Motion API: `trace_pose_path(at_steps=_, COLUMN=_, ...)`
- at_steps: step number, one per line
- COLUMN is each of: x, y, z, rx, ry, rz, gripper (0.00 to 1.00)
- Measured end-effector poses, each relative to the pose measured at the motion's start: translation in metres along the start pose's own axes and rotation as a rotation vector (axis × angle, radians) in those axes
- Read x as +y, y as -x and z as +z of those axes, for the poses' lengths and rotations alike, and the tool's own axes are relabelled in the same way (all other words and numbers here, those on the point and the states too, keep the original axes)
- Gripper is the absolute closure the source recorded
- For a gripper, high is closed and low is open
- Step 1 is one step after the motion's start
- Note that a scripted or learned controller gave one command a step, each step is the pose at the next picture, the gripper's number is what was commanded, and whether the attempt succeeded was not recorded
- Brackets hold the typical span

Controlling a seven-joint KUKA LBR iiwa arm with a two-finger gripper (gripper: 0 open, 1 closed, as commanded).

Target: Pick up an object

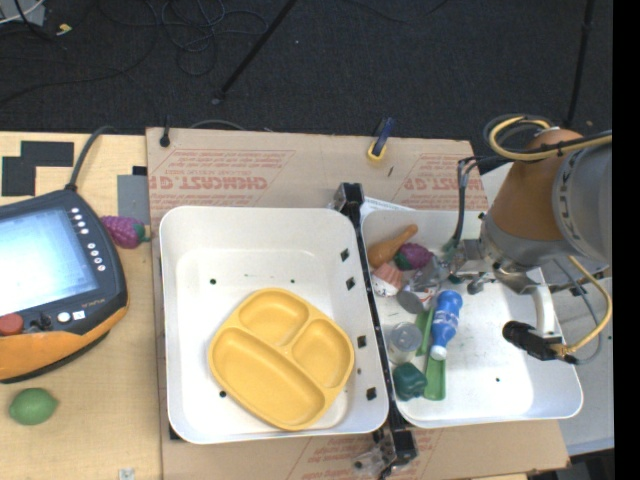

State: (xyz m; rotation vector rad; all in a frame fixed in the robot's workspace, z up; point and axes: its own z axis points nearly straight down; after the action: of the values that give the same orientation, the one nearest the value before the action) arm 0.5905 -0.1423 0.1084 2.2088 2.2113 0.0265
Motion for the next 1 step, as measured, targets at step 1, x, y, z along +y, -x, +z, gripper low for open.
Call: trace_pose_path(at_steps=1, x=-0.0565, y=0.0579, z=0.0175, rx=-0.004, ry=-0.023, rz=0.005, gripper=0.0)
